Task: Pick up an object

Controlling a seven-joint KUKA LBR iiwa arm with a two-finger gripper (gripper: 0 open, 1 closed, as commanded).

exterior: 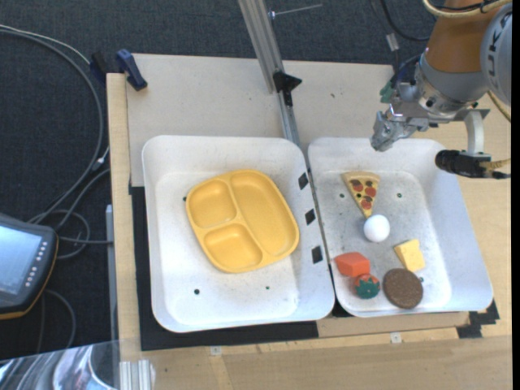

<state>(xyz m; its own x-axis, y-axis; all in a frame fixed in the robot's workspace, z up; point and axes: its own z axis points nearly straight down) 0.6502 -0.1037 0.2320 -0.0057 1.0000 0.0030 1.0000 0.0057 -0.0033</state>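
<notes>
Arm's end effector (384,139) hangs above right bin's (455,218) far rim, grip state unclear

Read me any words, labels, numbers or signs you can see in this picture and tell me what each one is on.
"UK": partial dark letters on the grey robot arm, cut off by the frame edge.
The handheld screen at the left edge is too blurred to read.
No text shows on the bins, the yellow tray or the toy food.

Yellow tray (241,219), white ball (376,228), brown cookie (402,288), red-dotted pizza slice (362,192), white bins (162,242).
</notes>
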